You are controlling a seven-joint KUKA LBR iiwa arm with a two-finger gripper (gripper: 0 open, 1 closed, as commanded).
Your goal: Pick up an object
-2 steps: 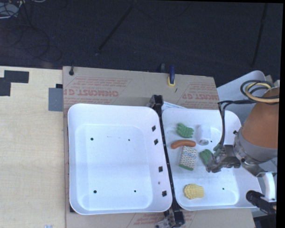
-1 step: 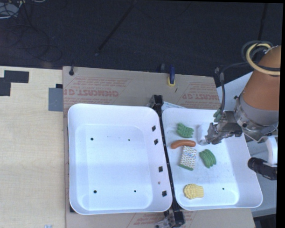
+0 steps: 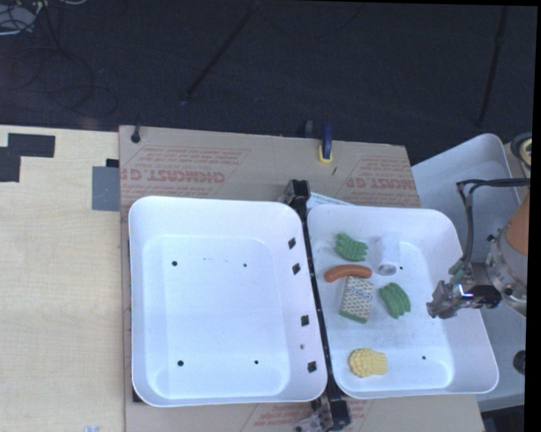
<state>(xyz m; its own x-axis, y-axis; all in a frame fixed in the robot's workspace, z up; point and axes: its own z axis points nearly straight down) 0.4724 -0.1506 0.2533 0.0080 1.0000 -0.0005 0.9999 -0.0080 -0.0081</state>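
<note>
Camera view, from above the table: my claw (image 3: 446, 301) hangs over the right bin (image 3: 464, 368) near its right wall, and I cannot tell how wide it stands or whether it holds anything. Candidates lie to its left: a green piece (image 3: 394, 299) nearest, a patterned block (image 3: 357, 300), a sausage (image 3: 347, 273), a second green piece (image 3: 350, 247), a yellow corn (image 3: 367, 362). Best practice, I judge: centre over one isolated item, descend straight. My arm enters low from the right, wrist roughly level.

One fixed camera looks down at a slant on both bins (image 3: 155, 217), set well back.
</note>
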